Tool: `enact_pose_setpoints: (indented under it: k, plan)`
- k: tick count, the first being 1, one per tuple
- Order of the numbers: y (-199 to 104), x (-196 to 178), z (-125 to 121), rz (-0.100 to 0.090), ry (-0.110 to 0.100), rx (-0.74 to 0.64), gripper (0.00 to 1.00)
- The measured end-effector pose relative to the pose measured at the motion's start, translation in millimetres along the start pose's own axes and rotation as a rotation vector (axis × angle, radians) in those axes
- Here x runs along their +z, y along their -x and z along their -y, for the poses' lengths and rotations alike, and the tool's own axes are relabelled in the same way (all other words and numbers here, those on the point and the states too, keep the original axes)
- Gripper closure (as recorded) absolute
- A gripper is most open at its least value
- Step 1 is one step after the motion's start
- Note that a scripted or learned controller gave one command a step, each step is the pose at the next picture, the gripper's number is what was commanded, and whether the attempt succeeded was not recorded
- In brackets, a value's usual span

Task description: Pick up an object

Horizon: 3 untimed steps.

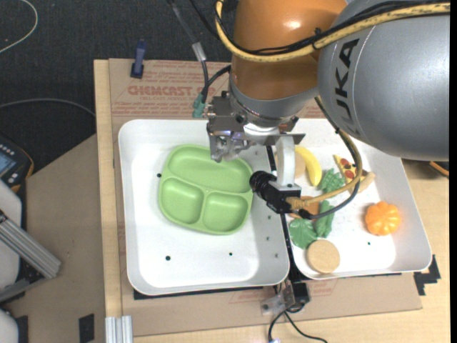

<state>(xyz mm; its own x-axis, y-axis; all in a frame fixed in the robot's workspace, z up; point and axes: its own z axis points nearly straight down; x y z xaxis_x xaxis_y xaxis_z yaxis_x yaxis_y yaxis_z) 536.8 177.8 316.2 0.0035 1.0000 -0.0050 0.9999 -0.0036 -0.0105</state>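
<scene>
- Gripper [228, 146] low over the left bin [139, 213], at the far rim of the green divided plate [205, 189]. Fingertips look to be at or touching that rim; actual contact can't be confirmed from this slant.
- Whether the gripper is parted or closed: cannot tell, the wrist housing and shadow mask it. Nothing visibly clamped.
- Orange band [282, 34] and grey arm bulk hang over the divide between the bins, covering the upper part of the right bin [418, 245].
- Nearest candidate by far is the plate: directly under and just toward the camera from the tool, alone in the left bin. Its long side runs roughly across the bin; the near-gripper edge is the thin lip, the likely bite point.
- Right bin, well apart from the tool: banana [310, 164], green leafy toy [320, 216], orange pumpkin [383, 218], tan round disc [323, 255].
- Judgement: a plate-rim grasp is being set up; a thin sloped lip may slip.
</scene>
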Motion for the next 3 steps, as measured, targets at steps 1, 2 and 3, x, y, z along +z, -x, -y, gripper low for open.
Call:
enact_pose_setpoints:
  k: [1, 2, 3]
  plan:
    - [-49.5, 136.3, 5.7, -0.002, -0.004, -0.007, 1.0]
    - [-19.9, 58.9, -24.6, -0.006, 0.019, 0.0, 1.0]
    - [-48.7, -63.7, -15.2, -0.012, 0.025, -0.008, 1.0]
